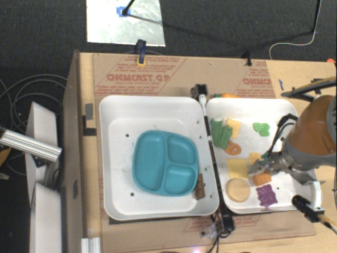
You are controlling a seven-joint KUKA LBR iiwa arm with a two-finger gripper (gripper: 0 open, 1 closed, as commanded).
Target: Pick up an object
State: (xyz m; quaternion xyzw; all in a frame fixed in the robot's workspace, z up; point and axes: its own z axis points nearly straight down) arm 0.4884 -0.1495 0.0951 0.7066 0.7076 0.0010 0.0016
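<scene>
Purple toy (267, 195) lies just below my gripper (259, 167); whether my fingers grip anything, I can't tell. It looks light, soft; I'd pinch its middle.

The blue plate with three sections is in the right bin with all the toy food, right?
Not quite. The camera view shows the blue plate in the left bin, by itself. The toy food is in the right bin, where the arm reaches in.
</scene>
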